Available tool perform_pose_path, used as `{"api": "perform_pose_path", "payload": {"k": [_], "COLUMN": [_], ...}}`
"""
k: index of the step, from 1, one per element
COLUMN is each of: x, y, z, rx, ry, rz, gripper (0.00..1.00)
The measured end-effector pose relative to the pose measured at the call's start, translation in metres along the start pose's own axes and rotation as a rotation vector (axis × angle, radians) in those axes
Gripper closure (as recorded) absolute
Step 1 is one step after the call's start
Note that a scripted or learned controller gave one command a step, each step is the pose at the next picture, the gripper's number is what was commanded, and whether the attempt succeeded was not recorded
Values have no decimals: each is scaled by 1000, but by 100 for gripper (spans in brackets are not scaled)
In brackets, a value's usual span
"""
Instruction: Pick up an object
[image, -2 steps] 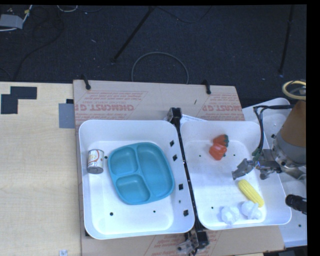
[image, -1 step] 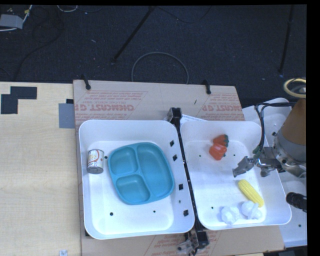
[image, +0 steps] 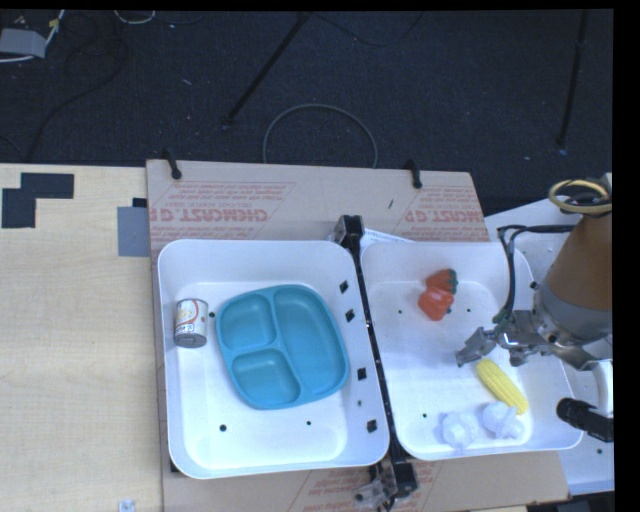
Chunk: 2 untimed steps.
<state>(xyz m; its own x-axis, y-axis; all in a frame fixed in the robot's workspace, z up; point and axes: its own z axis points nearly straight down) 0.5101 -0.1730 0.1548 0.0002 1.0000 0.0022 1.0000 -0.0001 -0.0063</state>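
Observation:
My gripper (image: 487, 346) hangs over the right part of the right bin (image: 400, 420), open with nothing between its fingers. A yellow corn cob (image: 502, 386) lies just below and to the right of it in the view, apart from it. A red pepper-like toy (image: 437, 294) rests toward the bin's far middle, left of the gripper. Two white crumpled items (image: 482, 424) sit by the bin's near right corner. In the left bin (image: 190, 420) a blue divided plate (image: 281, 345) lies flat, with a small can (image: 190, 323) on its side at the left wall.
A black divider (image: 364, 340) runs between the two bins. The grey arm with its orange band (image: 590, 270) comes in over the right bin's right rim. Cardboard (image: 300, 205) lies under the bins, and a wooden bench top (image: 70, 350) extends to the left.

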Motion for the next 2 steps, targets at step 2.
{"api": "perform_pose_path", "payload": {"k": [2], "x": [-4], "y": [-8], "z": [68], "rx": [-2], "ry": [0], "rz": [1], "gripper": [0]}}
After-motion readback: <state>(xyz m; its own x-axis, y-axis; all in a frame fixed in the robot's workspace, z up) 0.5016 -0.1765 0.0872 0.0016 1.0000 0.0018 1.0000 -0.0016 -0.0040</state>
